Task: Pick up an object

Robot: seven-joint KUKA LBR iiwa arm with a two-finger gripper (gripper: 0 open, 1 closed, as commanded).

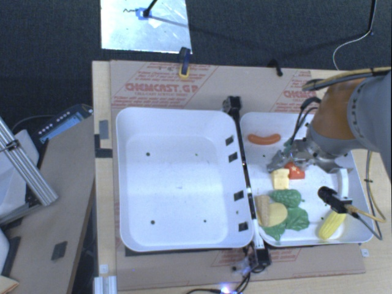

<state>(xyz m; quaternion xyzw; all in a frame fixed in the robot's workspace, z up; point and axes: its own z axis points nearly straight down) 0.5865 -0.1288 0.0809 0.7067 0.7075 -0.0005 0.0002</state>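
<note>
The arm bends low over the right bin (257, 122), its end effector (288, 159) by a yellow block (280, 179); grip state unclear, perhaps touching.

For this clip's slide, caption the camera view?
Gripper low over toy food in the right bin; left bin alongside.

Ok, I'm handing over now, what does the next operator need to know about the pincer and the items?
Pincer: low in the right bin, over the yellow block and red piece; nothing visibly held.
Items, all in the right bin: sausage at the far end, green leafy toy and corn cob at the near end.
Done: no pick yet.
Left: grasp one item and lift it.
</note>
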